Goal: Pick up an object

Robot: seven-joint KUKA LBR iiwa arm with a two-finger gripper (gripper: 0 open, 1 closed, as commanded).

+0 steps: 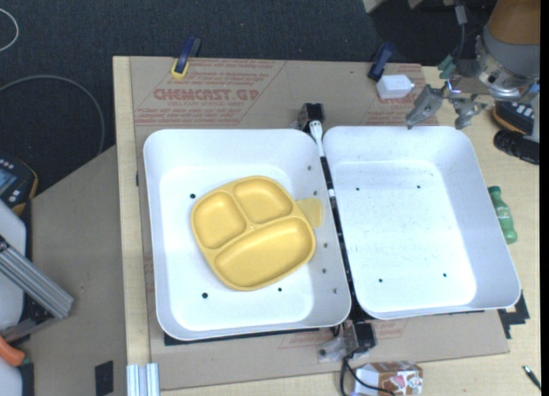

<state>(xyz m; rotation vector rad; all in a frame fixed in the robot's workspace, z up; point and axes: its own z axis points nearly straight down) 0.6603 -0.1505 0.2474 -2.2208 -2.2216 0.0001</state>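
The yellow plate (251,231) lies flat in the left bin (167,159), its long axis running from 10 to 4 o'clock. At 2 o'clock, the gripper (443,111) hangs over the right bin's (480,180) far rim, fingers apart, holding nothing.

This is a robotics lab or test workshop, not a home. The tabletop (257,86) is a bare sheet of cardboard-brown board printed with a maker's name and held down by spring clamps (184,57) at its far edge. Two shallow white bins (412,150) sit side by side on it, joined by black clips. Loose cables (43,86) trail over dark carpet (103,9) beyond the board, an aluminium rail (34,283) lies at the left, and the grey arm (506,43) with its orange band reaches in at the upper right.
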